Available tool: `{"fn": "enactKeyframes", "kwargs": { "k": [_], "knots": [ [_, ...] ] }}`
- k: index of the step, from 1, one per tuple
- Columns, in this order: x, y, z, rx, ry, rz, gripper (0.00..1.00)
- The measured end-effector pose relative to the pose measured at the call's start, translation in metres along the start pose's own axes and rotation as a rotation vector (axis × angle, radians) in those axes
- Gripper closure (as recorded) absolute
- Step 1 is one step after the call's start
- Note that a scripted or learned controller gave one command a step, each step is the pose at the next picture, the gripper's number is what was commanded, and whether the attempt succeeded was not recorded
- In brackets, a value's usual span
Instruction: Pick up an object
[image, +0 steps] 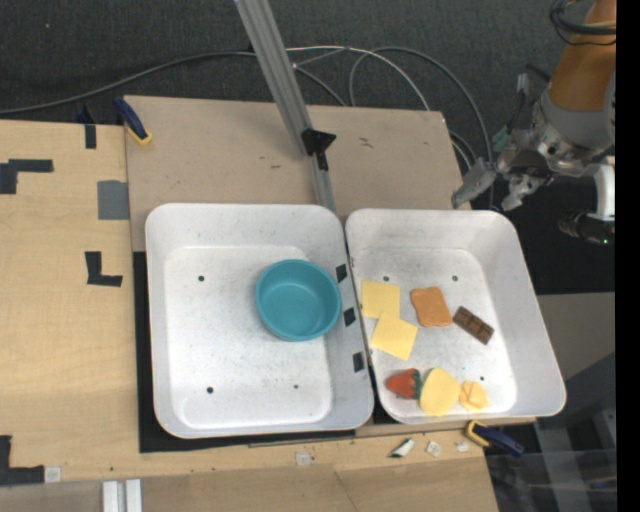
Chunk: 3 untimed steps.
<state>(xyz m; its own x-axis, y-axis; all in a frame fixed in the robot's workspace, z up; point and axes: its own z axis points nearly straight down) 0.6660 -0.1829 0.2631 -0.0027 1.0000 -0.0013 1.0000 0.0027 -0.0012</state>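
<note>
We see the gripper (495, 188) at the upper right, held above the bench just beyond the far right corner of the right bin (520, 262). Its two fingers (472, 187) are spread apart with nothing between them; one finger points toward the left, the other sits nearer the wrist. The orange band of the arm (583, 72) shows above it at the top right corner of the view.

The things to pick all lie in the right bin, well apart from the open jaws and nearer the bin's front half. We see a pale yellow square slice (380, 298) near the bin's left wall, and a second yellow slice (394, 337) just in front of it, the two touching or nearly so at a corner. To their right lies an orange bread-like piece (431, 307), and just beside that, toward the right wall, a small dark brown chocolate bar (473, 325) set at a slant. Along the front edge we find a red piece with a green tip (404, 383), a rounded yellow piece (439, 393) touching it, and a smaller yellow piece (473, 397) just beside that.

In the left bin (180, 300) a teal bowl (296, 299) stands upright, right of the middle, close to the wall shared with the right bin.
</note>
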Motion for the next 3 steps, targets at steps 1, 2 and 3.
{"fn": "enactKeyframes", "kwargs": {
  "k": [1,2,3],
  "knots": [
    [0.000,0.000,0.000,0.001,0.000,0.000,0.00],
    [0.002,-0.002,0.065,0.007,0.001,0.000,0.00],
    [-0.001,-0.007,0.129,0.007,0.001,0.001,0.00]
  ]
}}
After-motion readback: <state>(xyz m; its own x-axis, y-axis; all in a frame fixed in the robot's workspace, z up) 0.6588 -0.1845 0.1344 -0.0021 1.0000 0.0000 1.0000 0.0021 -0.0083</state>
